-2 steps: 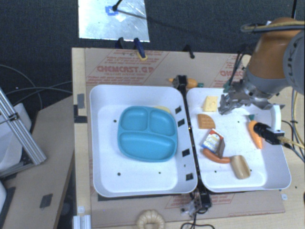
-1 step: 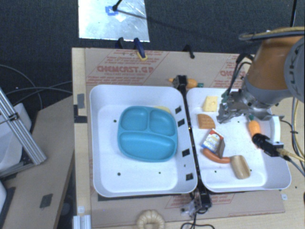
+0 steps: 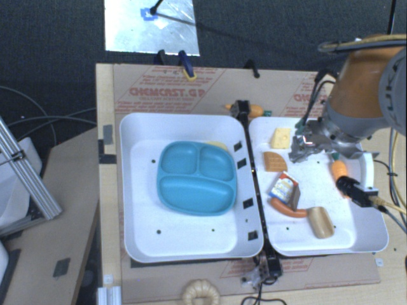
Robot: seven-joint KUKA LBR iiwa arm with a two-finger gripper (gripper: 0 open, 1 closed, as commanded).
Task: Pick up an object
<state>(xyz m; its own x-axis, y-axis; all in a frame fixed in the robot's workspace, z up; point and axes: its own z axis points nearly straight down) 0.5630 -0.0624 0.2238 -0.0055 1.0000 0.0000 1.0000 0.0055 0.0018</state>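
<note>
My gripper (image 3: 304,146) hangs over the upper part of the right shallow white bin (image 3: 372,230); whether it is released or clenched I cannot tell, and nothing shows as grasped.

Just to my left lies a pale yellow square block like a cheese slice (image 3: 280,137), and just below-left of me a tan waffle-textured cracker piece (image 3: 275,161). Further below sits a small printed carton with red and white sides (image 3: 284,188), touching a long orange-red sausage-shaped piece (image 3: 289,210). Beside that, lower right, rests a tan bread-roll-shaped cylinder (image 3: 320,222). To my right, near the bin's wall, is a small orange carrot-like piece (image 3: 339,168).

Well to my left, the left white bin (image 3: 137,176) holds a blue three-compartment plastic plate (image 3: 197,176). Above me, between the bins' top edge, an orange bit (image 3: 255,111) peeks out.
</note>
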